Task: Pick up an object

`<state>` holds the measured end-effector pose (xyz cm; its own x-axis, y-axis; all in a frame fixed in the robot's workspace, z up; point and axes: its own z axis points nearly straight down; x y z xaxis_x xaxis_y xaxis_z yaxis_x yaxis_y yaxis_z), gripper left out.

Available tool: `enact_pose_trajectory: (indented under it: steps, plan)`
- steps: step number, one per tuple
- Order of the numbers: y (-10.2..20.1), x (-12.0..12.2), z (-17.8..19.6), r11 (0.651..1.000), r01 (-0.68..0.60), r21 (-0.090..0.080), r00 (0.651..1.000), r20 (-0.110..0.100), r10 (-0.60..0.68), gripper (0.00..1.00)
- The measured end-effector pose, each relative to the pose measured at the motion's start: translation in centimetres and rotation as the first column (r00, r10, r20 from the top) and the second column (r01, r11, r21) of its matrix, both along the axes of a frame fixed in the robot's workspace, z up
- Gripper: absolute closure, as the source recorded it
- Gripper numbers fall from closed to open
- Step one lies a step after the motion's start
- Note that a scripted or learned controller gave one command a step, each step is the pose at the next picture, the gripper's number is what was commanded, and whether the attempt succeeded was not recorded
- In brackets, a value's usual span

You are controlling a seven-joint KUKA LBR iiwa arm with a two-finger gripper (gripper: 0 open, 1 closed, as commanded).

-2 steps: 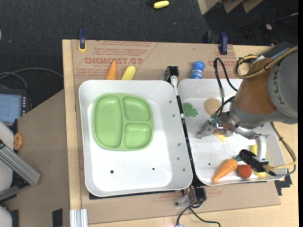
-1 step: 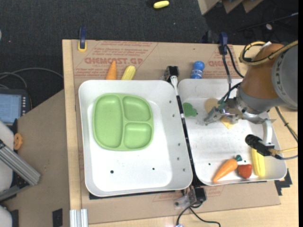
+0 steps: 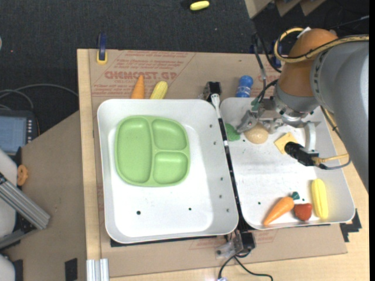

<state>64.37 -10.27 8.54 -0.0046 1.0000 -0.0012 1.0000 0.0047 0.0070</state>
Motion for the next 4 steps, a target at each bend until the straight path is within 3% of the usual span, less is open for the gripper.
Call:
enact_pose_trajectory:
  steps: [1,2,3,4]
  plan:
    - [-0.2,-0.1,1.3,1.0,0.003,-0.001,1.0,0.0,-0.003,1.0]
    - [-0.5,-7.5,10.4,1.0,0.008,0.002,1.0,-0.007,-0.008,1.0]
    - [6.1,-4.8,9.9,1.0,-0.003,0.003,1.0,-0.003,0.003,1.0]
    - [5.6,-4.8,11.0,1.0,0.003,0.0,1.0,-0.001,-0.003,1.0]
